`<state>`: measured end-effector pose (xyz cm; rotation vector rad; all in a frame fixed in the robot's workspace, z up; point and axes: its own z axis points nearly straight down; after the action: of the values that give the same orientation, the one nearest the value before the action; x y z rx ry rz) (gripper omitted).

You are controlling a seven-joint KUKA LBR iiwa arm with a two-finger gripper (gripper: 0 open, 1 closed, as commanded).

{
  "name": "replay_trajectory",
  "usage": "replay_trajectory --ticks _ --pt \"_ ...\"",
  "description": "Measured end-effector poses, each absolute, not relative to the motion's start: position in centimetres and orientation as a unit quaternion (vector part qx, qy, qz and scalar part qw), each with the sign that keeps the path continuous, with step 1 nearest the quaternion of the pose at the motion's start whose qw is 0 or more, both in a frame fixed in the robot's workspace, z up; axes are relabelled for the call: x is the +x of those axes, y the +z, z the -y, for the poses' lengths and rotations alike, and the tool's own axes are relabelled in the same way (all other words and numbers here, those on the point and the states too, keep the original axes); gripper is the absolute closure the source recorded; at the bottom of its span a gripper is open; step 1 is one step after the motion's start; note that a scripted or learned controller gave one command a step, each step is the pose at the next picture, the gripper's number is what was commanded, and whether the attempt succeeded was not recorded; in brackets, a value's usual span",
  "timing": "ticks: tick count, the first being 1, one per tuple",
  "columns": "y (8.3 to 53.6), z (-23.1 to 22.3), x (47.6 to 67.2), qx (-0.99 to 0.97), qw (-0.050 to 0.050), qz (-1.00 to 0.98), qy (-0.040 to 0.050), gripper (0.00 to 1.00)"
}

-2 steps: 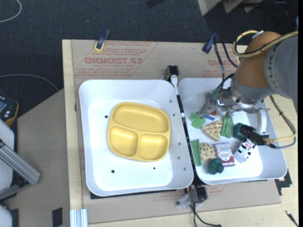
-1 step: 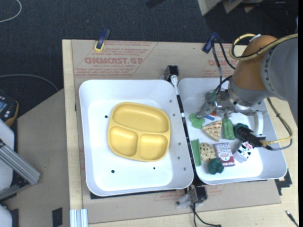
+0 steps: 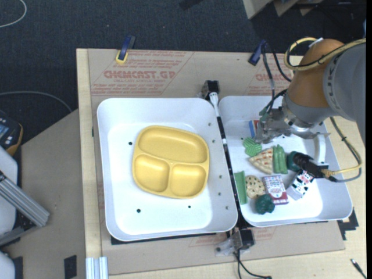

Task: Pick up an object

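Just below the gripper (image 3: 263, 129), whose opening I cannot tell, lies a green ridged toy (image 3: 252, 147).

Grey arm (image 3: 349, 80) enters from right, orange-banded wrist bent down, claw (image 3: 264, 133) lowered.

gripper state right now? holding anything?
Gripper: cannot be told. It is low in the right bin, above the green toy.

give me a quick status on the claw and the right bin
Claw low over right bin, above the green ridged piece. Nothing seen gripped. Toy pile crowded close. Yellow tray alone in left bin.
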<state>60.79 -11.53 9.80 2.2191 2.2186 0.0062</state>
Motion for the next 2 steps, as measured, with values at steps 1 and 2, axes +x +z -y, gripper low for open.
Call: replay_trajectory --ticks 1,2 --pt "16.0 11.4 60.4 0.707 0.003 -0.707 0.0014 1.0" --pt "21.7 11.3 59.6 0.707 0.003 -0.707 0.0021 1.0"
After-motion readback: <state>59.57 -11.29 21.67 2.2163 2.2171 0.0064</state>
